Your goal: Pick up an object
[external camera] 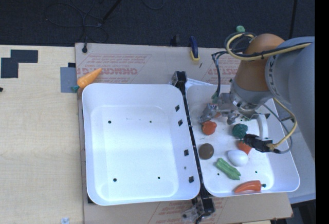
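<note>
The right bin [288, 176] holds several small items: a red-orange round piece [208, 127], a brown disc [206, 151], a dark green lump [239, 130], a white egg shape [237, 157], a green pickle shape [227, 168] and a red-orange pepper shape [248, 186]. My gripper [219, 113] hangs low over the back of this bin, just above and behind the red-orange round piece. It looks open, with nothing between its fingers. A small red piece [244, 147] lies partly under a black cable.
The left bin [90, 115] sits beside the right one, divided from it by a black-clipped rim [187, 130]. An orange carrot shape [89, 77] lies on the cardboard outside the left bin's back corner. The grey arm covers the right bin's far right side.
</note>
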### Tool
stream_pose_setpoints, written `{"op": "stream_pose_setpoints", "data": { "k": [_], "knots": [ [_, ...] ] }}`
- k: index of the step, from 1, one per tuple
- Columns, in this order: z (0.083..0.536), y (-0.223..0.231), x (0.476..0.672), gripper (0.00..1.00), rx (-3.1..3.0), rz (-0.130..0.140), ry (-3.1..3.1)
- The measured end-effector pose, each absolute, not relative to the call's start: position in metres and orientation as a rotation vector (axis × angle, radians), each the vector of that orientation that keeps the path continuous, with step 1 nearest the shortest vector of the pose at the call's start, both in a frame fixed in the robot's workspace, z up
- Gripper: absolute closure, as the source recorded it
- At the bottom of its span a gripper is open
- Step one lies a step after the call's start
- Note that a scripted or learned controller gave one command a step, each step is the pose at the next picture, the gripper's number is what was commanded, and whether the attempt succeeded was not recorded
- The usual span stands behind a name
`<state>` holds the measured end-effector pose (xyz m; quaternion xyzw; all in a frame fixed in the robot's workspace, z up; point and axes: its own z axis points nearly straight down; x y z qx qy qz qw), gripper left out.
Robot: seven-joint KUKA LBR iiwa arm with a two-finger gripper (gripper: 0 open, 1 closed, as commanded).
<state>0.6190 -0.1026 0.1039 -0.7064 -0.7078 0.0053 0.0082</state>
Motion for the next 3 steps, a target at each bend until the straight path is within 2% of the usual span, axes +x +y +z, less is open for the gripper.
{"op": "stream_pose_setpoints", "data": {
  "k": [1,2,3],
  "knots": [
    [0.085,-0.094,0.575,0.0,-2.218,0.008,-2.212],
    [0.088,-0.08,0.619,0.0,-2.219,0.0,-2.224],
    [0.087,-0.081,0.612,0.0,-2.22,0.005,-2.217]
  ]
}}
